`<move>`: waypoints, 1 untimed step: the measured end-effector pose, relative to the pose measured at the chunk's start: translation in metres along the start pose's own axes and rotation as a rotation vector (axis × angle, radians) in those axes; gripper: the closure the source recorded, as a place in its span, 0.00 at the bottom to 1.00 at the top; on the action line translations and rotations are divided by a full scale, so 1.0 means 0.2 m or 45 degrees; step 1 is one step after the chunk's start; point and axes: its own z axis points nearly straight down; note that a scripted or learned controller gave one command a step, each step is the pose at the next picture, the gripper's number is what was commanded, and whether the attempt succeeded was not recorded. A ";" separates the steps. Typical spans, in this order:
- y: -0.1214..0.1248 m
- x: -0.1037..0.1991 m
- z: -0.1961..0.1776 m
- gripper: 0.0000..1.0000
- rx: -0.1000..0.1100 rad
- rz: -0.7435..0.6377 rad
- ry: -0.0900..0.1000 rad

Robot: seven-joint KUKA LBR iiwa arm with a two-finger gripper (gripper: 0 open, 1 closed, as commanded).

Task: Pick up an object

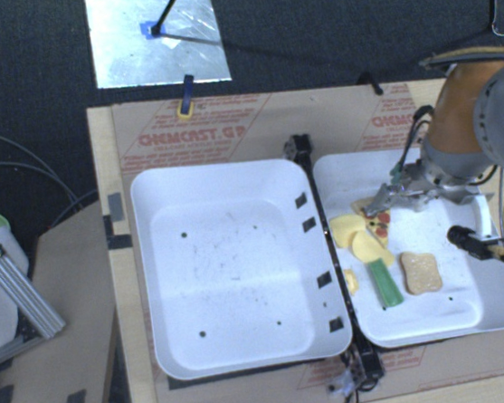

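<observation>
Two white bins side by side: left bin [233,271], right bin [456,308]. Arm [478,113] reaches over the right bin; gripper [381,200] low near its left wall, grip state cannot be told. Just below it, yellow pieces [357,236], a tan bread slice [420,272], a green stick [383,281], a small red bit [380,219].

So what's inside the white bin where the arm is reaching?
The right white bin holds a green stick, a tan bread slice and yellow pieces. The tool covers something reddish.
</observation>
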 end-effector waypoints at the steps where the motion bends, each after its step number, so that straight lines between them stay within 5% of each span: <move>1: 0.11 0.37 -0.19 0.00 -0.008 -0.010 0.001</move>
